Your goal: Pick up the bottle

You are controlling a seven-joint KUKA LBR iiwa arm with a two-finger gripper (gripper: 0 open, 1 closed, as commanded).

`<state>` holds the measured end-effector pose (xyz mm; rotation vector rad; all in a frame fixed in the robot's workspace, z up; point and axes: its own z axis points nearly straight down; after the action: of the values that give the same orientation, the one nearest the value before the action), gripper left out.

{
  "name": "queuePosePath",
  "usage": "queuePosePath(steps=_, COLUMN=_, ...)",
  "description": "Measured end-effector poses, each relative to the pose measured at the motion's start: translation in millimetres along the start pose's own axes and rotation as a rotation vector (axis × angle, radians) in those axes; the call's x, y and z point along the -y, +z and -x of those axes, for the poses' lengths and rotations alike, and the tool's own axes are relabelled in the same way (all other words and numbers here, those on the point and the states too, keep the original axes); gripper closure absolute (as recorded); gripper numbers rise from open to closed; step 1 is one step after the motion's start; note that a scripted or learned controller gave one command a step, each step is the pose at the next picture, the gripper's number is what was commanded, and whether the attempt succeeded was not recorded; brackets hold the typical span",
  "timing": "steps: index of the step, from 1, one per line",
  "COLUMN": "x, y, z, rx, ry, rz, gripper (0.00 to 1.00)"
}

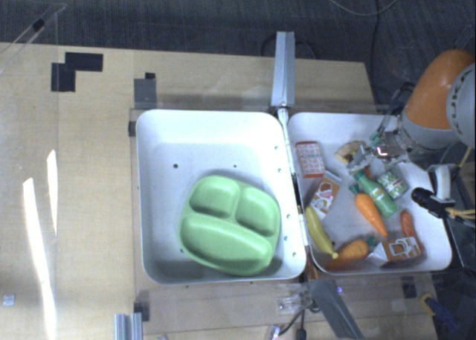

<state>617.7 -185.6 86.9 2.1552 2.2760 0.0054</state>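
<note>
Lying in the right bin [445, 253], the bottle [377, 191] is seen as a green body with a labelled end pointing toward the arm; it rests tilted among other items, not lifted. A carrot [370, 214] lies just beside it on the near side, and a second carrot [351, 250] sits closer to the bin's front wall next to a banana [319, 232]. Two small cartons [310, 158] are placed toward the divider, and a brown carton [402, 249] is found near the front right corner. The gripper [372, 154] is positioned just above the bottle's far end, close to it; whether the claw is apart or together cannot be told. No grasp is shown. The task is judged to be at the approach stage: closing on the bottle and lifting it remain to be done. A green tray [230, 225] is held in the left bin [160, 182].
</note>
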Motion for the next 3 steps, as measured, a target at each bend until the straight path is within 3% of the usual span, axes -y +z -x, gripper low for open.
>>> queuePosePath(steps=1, x=85.3, y=-84.2, z=15.7, rx=-0.002, ry=0.109, rz=-0.006, gripper=0.00)
queuePosePath(steps=2, x=73.9, y=-32.3, z=-18.2, rx=0.003, ry=0.080, rz=0.018, gripper=0.00)
queuePosePath(steps=3, x=79.5, y=-24.3, z=9.3, rx=0.008, ry=0.125, rz=0.050, gripper=0.00)
